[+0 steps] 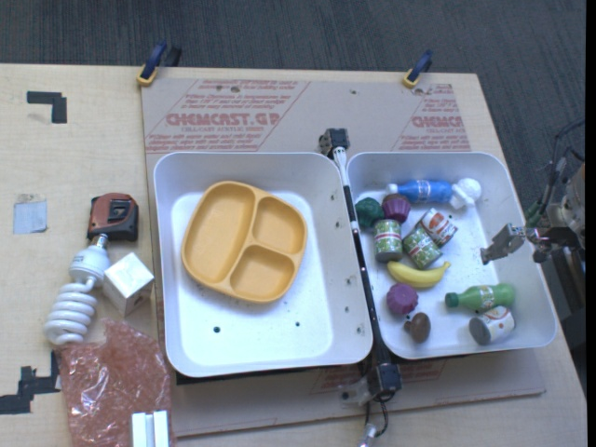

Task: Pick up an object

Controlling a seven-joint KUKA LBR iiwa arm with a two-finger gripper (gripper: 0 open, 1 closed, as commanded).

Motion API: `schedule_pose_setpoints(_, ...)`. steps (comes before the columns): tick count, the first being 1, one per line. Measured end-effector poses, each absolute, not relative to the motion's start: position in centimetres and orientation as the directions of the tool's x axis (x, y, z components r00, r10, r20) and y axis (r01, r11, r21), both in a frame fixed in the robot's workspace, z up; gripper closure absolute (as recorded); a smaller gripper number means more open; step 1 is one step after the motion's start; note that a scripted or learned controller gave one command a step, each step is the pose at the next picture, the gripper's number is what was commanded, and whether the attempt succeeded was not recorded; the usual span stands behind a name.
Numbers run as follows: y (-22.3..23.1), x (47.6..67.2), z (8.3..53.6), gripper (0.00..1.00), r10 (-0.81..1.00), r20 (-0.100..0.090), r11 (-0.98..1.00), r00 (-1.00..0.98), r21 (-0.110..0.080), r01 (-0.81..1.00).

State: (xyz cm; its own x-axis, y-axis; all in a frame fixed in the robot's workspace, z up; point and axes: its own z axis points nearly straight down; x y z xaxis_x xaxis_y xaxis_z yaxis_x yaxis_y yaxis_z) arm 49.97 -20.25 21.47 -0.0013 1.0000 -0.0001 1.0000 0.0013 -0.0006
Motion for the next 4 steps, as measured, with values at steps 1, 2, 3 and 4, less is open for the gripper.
schedule_pose_setpoints(1, -15.6, 48.5, 9.2, 0.00, 1.000, 0.000, 0.000, 0.000, 0.000, 1.000)
schedule_pose_setpoints(2, -15.6, 48.6, 10.3, 1.00, 1.000, -0.001, -0.002, 0.002, 0.003, 1.000)
schedule_pose_setpoints(3, -15.6, 48.6, 10.3, 0.00, 1.000, 0.000, -0.002, 0.002, 0.003, 1.000)
schedule_pose_setpoints(4, -15.6, 48.7, 11.3, 1.00, 1.000, -0.001, -0.003, 0.003, 0.006, 1.000)
